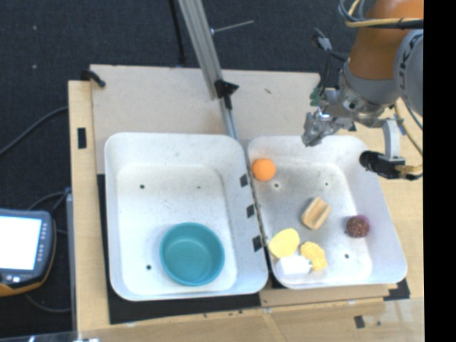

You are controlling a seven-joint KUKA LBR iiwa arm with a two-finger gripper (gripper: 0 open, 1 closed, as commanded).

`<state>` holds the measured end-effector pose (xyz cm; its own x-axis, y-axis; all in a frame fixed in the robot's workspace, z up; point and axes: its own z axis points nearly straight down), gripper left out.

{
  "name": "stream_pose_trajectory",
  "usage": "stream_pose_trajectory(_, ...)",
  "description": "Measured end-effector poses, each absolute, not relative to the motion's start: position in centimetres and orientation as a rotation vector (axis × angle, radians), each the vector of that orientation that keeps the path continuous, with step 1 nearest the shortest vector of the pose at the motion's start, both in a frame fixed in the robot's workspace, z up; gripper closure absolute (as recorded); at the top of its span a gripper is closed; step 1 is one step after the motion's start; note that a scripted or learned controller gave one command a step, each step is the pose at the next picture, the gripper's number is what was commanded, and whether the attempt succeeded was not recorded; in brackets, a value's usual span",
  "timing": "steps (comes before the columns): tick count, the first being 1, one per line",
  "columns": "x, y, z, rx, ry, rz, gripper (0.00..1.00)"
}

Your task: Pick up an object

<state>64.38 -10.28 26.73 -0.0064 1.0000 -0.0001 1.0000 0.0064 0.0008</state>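
My gripper (pixel 314 132) hangs above the far rim of the right bin (pixel 378 191), its tip pointing down, with nothing visibly between its fingers. In that bin an orange ball (pixel 263 169) lies at the far left corner. A tan bread-like block (pixel 315 213) sits near the middle. A dark red berry-like ball (pixel 358 226) rests to the right. At the near left lie a yellow piece (pixel 284 243), a white block (pixel 293 266) and a lumpy yellow piece (pixel 314 256). The gripper is well above and behind all of them.
The left bin (pixel 128 162) holds a teal bowl (pixel 191 254) at its near side. A slanted metal post (pixel 203 41) rises behind the bins' divide. A tablet (pixel 21 251) sits off the bench at the left.
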Motion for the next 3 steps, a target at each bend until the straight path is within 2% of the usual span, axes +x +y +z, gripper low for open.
stream_pose_trajectory(1, 65.4, -5.4, 25.1, 2.215, 2.229, -0.001, 1.0)
stream_pose_trajectory(2, 66.9, -0.3, 25.7, 2.213, 2.227, 0.003, 1.0)
stream_pose_trajectory(3, 66.9, 4.4, 25.7, 2.214, 2.227, 0.002, 1.0)
